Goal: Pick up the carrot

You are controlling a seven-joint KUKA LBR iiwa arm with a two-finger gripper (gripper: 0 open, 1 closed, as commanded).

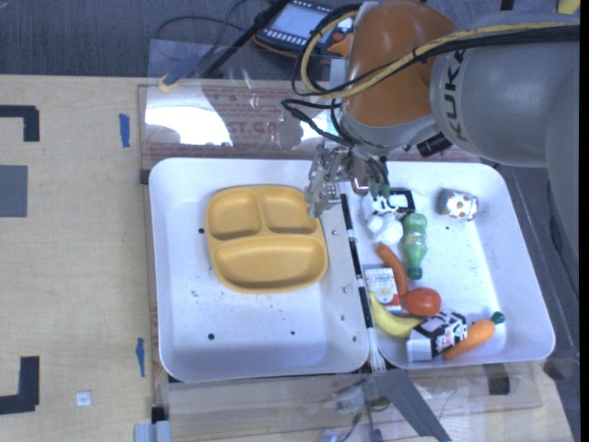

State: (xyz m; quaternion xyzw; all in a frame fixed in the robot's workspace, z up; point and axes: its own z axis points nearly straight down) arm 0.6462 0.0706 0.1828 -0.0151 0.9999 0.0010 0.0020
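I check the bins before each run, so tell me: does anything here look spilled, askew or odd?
Nothing looks spilled or broken. The toys in the right bin lie in a loose heap: the carrot rests partly on a black-and-white toy near the front edge. The yellow tray sits slightly askew in the left bin. The gripper hangs above the divider.

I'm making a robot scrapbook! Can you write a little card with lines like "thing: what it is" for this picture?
left bin: shallow white bin holding a yellow plastic tray with three compartments
right bin: shallow white bin with a heap of toy food
carrot: orange toy carrot with a green tip, near the right bin's front edge, lying untouched
nearby toys: yellow banana, red tomato, green bottle
gripper: metal two-finger gripper above the divide between the bins, far from the carrot
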